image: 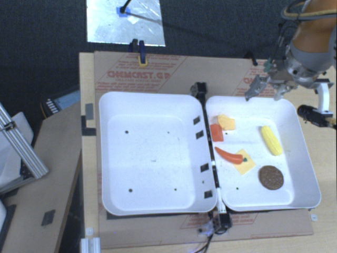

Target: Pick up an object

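Camera view, arm (310, 30) bent over right bin (303, 141) rear edge, gripper (268, 89) fingers spread

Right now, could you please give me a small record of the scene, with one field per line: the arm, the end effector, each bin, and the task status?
arm: grey with orange band, reaching in from the right
end effector: above the far rim of the right bin, holds nothing, fingers spread
right bin: corn cob, brown round patty, red chili pepper lying partly on a yellow cheese slice, orange block, yellow wedge
left bin: white floor visible
task status: no object picked yet
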You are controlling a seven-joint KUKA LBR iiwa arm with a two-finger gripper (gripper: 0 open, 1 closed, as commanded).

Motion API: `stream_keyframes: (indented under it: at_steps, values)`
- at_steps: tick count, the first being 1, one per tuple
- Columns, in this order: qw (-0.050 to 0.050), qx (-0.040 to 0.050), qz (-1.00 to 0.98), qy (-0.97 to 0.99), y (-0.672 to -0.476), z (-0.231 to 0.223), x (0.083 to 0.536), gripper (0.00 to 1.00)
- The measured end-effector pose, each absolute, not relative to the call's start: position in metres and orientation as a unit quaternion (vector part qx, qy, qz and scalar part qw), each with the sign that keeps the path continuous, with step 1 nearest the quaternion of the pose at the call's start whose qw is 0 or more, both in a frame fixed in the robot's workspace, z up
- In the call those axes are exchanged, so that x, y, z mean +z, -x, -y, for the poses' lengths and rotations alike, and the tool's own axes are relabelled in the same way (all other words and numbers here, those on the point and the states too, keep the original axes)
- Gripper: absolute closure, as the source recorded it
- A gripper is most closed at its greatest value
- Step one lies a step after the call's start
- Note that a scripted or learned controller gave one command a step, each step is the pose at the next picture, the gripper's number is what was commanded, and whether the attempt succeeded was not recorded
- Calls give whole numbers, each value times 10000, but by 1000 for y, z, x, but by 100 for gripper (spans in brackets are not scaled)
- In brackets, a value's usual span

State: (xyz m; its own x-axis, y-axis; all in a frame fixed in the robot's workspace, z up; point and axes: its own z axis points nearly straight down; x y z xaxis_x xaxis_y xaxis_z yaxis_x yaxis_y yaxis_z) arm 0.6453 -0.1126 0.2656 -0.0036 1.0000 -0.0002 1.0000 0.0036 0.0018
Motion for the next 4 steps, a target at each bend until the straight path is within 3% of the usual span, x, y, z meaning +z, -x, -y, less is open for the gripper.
stream_keyframes:
  at_steps: [1,2,3,4]
  values:
    - [25,-1,-7045,-7097,-540,168,306,0]
    - [37,6,-7061,-7081,-527,210,348,0]
    - [83,37,-7094,-7048,-553,206,467,0]
    - [65,28,-7094,-7048,-589,206,540,0]
